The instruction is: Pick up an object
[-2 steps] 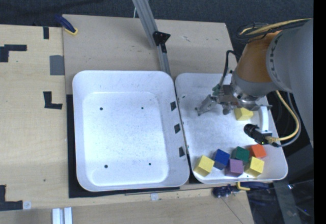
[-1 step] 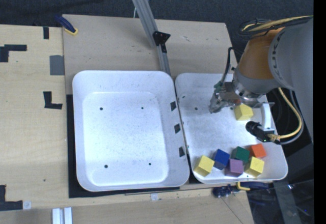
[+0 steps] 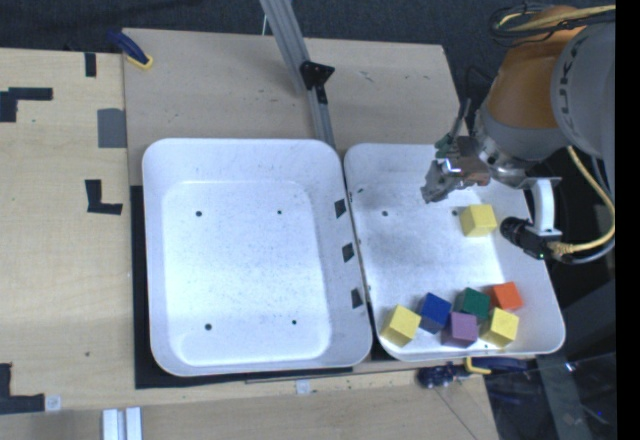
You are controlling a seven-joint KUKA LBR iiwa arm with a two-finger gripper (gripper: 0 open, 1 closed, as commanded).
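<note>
Pale wooden worktop (image 3: 215, 93), scuffed, with dark tape marks along its left part. Directly on it: a black mat (image 3: 137, 288), bearing two shallow white bins side by side, left bin (image 3: 160, 168) and right bin (image 3: 400, 156), rims touching.

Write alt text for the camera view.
A grey and orange robot arm holds its gripper above the right bin, near a lone yellow cube. Six more coloured cubes cluster at that bin's near edge; the left bin sits alongside.
</note>
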